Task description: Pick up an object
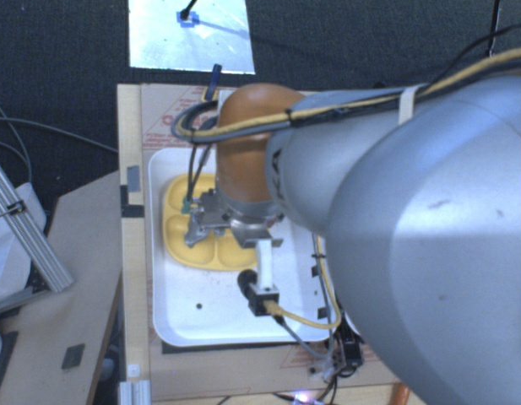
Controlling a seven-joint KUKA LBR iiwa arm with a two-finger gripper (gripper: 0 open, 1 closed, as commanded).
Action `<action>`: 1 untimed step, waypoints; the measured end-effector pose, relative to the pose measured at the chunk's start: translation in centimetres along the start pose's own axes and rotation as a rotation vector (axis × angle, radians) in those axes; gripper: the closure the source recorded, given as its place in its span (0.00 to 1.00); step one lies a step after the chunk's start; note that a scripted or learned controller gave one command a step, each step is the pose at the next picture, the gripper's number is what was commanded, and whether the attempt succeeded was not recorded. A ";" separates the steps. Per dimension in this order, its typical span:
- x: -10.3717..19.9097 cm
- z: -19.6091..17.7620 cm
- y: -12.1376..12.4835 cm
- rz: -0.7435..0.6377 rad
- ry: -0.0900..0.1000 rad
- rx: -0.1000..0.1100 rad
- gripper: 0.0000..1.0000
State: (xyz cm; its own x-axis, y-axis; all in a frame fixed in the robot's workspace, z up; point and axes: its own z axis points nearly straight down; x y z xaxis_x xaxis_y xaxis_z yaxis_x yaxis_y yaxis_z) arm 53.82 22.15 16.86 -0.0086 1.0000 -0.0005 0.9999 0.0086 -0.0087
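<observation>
Yellow tray lies flat under end effector; grip state unclear; shallow rim may slip free.

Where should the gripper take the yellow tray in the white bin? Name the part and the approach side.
Probably the raised outer rim of the yellow tray on its left edge, coming straight down. The tray lies flat and shallow in the white bin, so its rim is the likeliest pinchable part, and the arm's wrist covers its right side.

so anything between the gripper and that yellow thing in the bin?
Nothing visible. The gripper sits right over the yellow object in the white bin; the arm's wrist hides the object's right part.
</observation>
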 end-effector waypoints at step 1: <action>0.3 -12.4 -3.9 0.002 0.005 -0.015 0.00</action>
State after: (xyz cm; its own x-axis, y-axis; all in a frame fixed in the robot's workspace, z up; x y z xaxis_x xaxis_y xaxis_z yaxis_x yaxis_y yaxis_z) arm 50.04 22.44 29.27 -0.0070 1.0000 0.0045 1.0000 0.0070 0.0060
